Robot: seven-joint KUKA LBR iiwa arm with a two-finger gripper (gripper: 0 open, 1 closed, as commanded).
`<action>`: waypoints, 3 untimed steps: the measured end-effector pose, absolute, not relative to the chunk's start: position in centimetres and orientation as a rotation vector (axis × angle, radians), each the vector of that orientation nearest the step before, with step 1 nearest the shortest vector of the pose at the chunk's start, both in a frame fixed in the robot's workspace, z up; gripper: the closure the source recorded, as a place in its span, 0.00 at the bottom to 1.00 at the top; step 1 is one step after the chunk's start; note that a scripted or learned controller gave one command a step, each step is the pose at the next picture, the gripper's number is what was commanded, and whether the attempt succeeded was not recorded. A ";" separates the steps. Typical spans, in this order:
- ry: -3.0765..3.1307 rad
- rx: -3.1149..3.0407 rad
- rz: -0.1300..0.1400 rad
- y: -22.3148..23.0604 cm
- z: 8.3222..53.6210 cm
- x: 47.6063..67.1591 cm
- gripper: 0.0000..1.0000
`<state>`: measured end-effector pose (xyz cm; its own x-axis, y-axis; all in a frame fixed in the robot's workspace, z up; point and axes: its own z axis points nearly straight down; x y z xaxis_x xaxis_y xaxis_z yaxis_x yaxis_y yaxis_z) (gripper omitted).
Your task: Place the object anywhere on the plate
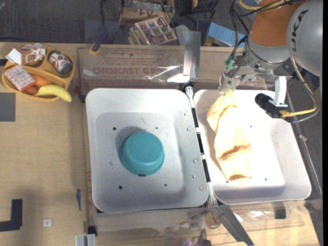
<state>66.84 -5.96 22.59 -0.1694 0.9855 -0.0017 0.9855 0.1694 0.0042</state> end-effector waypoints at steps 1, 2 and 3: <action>2.755 1.508 0.001 -2.7 22.1 63.9 1.00; 2.998 0.932 0.002 1.5 23.3 61.6 1.00; 3.122 0.324 0.003 6.3 23.3 59.7 1.00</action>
<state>59.68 6.34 23.29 -0.9787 0.2051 -0.0023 0.2051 0.9787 0.0021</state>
